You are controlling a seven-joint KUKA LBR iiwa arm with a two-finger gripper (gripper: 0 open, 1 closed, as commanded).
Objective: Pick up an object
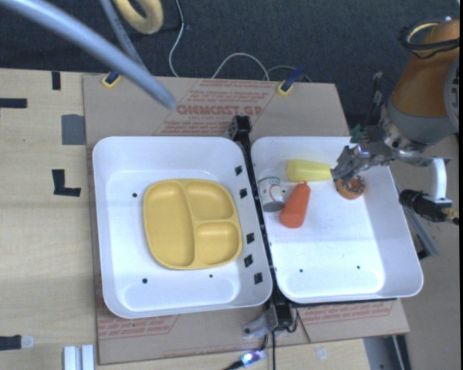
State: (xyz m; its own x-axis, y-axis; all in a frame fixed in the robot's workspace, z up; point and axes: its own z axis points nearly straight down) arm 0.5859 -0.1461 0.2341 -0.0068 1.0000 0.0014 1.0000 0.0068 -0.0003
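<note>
The right bin [386,276] holds an orange carrot-shaped piece [295,204], a yellow oblong piece [308,170], a small grey and white round thing [272,193] and a small orange-brown object [351,187] at the far right. My gripper [347,166] hangs low at the bin's upper right, just above the orange-brown object and right of the yellow piece. Nothing shows clearly between its fingers.
The left bin [116,284] holds a yellow divided plate [191,223]. A black clip divider [249,206] runs between the bins. Both stand on a cardboard sheet [216,106]. A grey pole [77,33] crosses the upper left. Cables [231,64] lie behind.
</note>
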